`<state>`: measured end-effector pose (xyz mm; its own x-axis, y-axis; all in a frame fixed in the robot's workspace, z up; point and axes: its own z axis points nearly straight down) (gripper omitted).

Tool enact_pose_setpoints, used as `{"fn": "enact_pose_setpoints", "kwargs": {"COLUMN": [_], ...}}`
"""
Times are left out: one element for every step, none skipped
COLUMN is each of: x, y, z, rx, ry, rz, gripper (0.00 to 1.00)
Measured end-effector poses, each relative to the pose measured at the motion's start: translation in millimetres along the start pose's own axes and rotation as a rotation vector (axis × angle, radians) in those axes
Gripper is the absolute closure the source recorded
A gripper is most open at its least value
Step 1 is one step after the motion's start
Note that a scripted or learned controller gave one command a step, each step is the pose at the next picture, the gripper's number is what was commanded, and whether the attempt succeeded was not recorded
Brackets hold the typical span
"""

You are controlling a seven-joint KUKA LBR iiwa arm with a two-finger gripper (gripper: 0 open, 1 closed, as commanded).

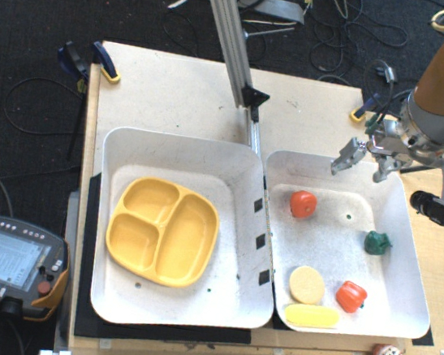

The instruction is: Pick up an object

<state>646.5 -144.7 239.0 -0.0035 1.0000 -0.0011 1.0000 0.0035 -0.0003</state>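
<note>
Approach step, by my reading: gripper [365,162] hangs over the upper rim of the right bin [410,240], fingers spread with nothing between them. No object picked yet.

Candidates, all in the right bin:
- red tomato-like piece [302,204], upper left of the bin, nearest the gripper
- small green piece [377,243], right side
- round tan disc [306,284], touching a yellow block [311,316] below it
- red pepper-like piece [351,296], lower right

Next move likely calls for descending over one piece; the tomato stands apart from the rest, so it looks the cleanest target.

Left bin [114,157] holds a yellow divided plate [163,231]. Wooden bench [168,91], dark carpet around it, teach pendant [5,263] at lower left, cables along the top.
</note>
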Motion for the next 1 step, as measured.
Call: {"fn": "enact_pose_setpoints", "kwargs": {"x": [0.3], "y": [0.7], "z": [-10.3], "rx": [-0.002], "ry": [-0.001], "rz": [-0.003], "gripper": [1.0]}}
